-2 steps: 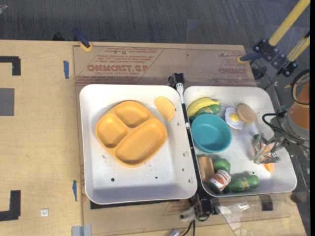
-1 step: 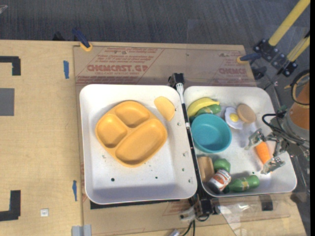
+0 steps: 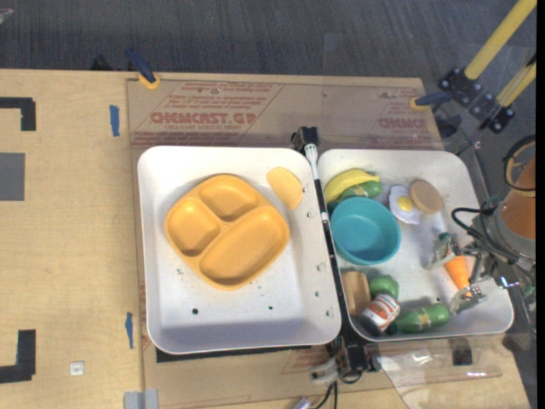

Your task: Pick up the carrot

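**Gripper working at the carrot, right bin's outer wall**

You are looking at the gripper [image 3: 471, 271] sitting low in the right bin [image 3: 456, 167], hard against the wall on the arm's side. The carrot [image 3: 459, 269] is lying right at the gripper, an orange stub touching or just beside the metal; whether it is between the fingers, you cannot tell. Gripper state: cannot tell either, since cables and wrist are crowding that corner.

Just below the gripper, a green vegetable [image 3: 421, 317] is resting along the near wall, with a small can [image 3: 381, 310] further off. The teal bowl [image 3: 364, 229] is sitting well away toward the divider, the banana [image 3: 350, 181] beyond it.

My judgement: the grasp is being attempted now. To do it well, you are wanting the carrot centred across its narrow width, clear of the bin wall, then a slow straight lift, watching that orange is rising with the gripper.
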`<state>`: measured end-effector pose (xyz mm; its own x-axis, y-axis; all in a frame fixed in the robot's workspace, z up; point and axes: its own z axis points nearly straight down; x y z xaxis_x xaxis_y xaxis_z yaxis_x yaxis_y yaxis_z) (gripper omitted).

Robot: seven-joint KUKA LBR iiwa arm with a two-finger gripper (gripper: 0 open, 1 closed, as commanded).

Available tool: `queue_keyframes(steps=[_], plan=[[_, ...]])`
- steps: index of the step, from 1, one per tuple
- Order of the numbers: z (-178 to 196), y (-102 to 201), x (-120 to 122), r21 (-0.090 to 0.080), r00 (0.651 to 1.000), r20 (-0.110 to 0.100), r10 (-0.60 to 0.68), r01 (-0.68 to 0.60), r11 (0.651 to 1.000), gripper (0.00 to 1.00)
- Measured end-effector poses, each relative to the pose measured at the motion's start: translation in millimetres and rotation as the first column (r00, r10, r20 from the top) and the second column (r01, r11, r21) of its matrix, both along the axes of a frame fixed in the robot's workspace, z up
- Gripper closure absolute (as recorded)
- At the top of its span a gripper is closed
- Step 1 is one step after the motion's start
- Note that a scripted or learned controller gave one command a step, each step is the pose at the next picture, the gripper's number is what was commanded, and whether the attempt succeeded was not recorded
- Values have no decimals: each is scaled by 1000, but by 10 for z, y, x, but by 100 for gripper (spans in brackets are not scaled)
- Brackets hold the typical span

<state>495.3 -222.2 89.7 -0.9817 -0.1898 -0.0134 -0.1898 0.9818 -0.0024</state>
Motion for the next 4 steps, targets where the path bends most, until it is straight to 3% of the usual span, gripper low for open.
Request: queue_keyframes(steps=[1,2,3,4], plan=[[141,4,50,-5,1000,14,2,-2,1000,100],[128,8,44,-4,1000,12,2,-2,1000,0],[0,-4,-54,-2,1000,0,24,-24,1000,0],[138,6,-5,-6,1000,14,27,-26,1000,100]])
